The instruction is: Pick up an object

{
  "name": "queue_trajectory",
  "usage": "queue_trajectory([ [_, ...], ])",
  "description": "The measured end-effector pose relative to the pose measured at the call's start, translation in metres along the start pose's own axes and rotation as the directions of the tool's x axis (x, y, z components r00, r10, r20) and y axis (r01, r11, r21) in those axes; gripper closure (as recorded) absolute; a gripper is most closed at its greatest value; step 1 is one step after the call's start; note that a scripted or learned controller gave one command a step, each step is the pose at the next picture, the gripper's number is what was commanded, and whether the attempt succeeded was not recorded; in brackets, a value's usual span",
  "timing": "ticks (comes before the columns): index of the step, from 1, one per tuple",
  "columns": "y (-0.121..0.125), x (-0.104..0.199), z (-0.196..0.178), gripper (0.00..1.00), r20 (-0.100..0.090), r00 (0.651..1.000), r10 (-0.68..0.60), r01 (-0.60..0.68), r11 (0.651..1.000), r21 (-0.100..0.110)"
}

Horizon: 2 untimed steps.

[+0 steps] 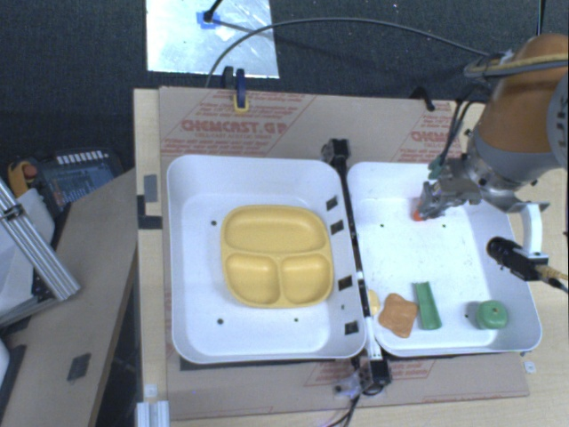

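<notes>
My gripper (pixel 428 206) hangs low over the far side of the right bin (pixel 391 238), its tips right at a small red-orange object (pixel 416 213) that peeks out at its left. Along that bin's near edge lie an orange lumpy piece (pixel 398 315), a green bar (pixel 426 305) and a round green object (pixel 490 314). The gripper stands well away from those three, toward the back of the bin.
The left bin (pixel 196 238) holds a yellow three-compartment tray (pixel 274 254). A black clip ridge (pixel 348 238) runs between the bins. A black part on the arm (pixel 514 258) juts over the right bin's right side. Cables trail over the cardboard behind.
</notes>
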<state>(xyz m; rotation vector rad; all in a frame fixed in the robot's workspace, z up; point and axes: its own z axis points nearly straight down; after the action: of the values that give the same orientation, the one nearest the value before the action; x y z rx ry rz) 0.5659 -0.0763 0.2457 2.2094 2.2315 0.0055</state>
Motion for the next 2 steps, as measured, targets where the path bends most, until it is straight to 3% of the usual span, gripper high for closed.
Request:
queue_trajectory([
  [2, 0.006, 0.104, -0.002, 1.00, -0.001, 1.000, -0.001, 0.001, 1.000, 0.002],
])
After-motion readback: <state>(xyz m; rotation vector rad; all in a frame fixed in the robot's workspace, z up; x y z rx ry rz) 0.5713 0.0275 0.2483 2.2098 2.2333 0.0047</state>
